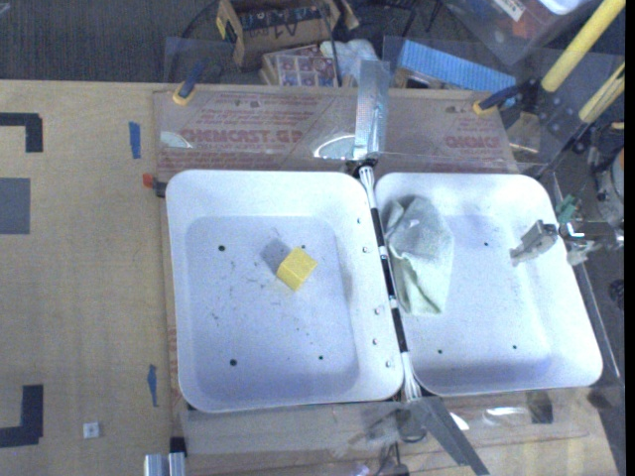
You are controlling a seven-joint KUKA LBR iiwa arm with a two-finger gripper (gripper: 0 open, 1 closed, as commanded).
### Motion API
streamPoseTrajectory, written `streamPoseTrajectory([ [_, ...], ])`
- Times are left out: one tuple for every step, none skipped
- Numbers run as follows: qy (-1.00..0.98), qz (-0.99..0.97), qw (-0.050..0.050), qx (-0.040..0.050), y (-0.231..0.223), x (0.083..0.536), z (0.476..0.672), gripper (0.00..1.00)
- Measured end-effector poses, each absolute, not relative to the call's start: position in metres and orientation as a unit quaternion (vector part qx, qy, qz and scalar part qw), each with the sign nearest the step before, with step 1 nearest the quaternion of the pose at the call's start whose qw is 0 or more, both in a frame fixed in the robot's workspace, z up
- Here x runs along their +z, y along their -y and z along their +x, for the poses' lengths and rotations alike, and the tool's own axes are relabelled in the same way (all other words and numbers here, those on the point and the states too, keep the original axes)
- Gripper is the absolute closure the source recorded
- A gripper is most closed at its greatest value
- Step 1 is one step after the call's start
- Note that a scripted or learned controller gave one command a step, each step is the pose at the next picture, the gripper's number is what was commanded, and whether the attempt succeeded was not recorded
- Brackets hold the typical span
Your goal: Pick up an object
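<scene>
With the hand (537, 240) low at the right bin's (556, 365) far edge, grip unreadable from here, I'd swing it squarely over the crumpled cloth (421, 251) by the divider before descending.

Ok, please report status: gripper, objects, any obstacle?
Gripper at right bin's right edge, holding nothing. Yellow block in left bin. Cloth in right bin, untouched.

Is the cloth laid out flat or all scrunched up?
Scrunched up. The cloth lies in a bunched, wrinkled heap against the right bin's left wall.
</scene>
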State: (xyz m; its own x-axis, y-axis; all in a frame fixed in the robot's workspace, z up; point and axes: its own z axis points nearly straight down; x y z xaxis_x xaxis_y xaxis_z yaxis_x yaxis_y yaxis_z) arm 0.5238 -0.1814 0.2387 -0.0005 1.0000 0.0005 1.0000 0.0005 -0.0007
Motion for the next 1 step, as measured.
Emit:
streamPoseTrajectory([
  [0.842,-0.539,-0.003,-0.0008,0.1438,0.2215,0.5914,0.0],
])
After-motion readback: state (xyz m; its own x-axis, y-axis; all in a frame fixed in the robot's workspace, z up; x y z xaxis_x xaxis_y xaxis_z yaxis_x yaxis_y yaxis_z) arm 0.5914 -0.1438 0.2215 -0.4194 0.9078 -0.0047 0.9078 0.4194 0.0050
